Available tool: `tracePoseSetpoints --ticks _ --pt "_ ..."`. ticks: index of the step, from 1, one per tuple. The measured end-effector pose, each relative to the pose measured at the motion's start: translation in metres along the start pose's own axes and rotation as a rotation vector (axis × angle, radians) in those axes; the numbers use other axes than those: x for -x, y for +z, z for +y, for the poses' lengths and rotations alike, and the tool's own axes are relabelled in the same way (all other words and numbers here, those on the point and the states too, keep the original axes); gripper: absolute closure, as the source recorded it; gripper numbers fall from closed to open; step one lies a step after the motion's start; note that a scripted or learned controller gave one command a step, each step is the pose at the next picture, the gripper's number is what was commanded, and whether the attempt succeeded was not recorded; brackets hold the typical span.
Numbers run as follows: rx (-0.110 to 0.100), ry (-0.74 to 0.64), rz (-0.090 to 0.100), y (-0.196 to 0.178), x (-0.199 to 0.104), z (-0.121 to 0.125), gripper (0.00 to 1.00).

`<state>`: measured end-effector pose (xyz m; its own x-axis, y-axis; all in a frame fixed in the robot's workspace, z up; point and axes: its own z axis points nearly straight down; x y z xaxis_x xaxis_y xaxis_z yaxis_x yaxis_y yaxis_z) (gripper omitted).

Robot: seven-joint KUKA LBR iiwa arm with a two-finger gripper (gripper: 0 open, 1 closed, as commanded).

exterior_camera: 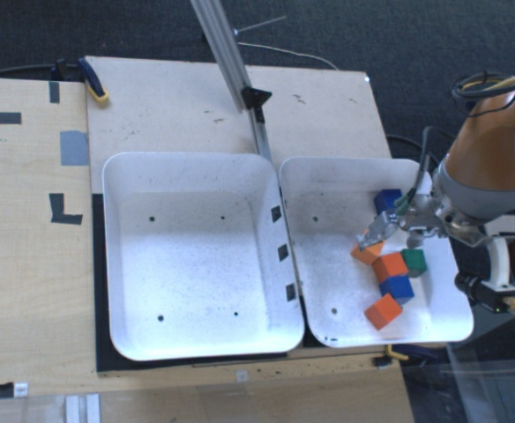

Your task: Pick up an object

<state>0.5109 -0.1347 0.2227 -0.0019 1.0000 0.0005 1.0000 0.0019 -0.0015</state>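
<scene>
While my gripper point(374, 236) hangs low in the right bin point(328, 315), just over a small orange block point(366, 253), I cannot tell its state or whether it has a hold. Nothing looks lifted: orange, blue and green blocks point(397, 280) cluster beside it, so the pick remains undone.

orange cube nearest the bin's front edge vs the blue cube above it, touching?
Touching. Camera view: the orange cube near the right bin's front edge meets the blue cube corner to edge, no white floor between them.
</scene>
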Motion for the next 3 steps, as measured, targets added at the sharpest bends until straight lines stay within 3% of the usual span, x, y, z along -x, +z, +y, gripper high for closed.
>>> tracePoseSetpoints --ticks 1,2,3 --pt "0.000 -0.002 0.001 -0.010 -0.001 0.000 1.00" --pt "-0.001 -0.002 0.001 -0.009 -0.001 0.000 0.00" --pt "0.020 0.002 -0.008 0.106 0.004 0.036 0.00"
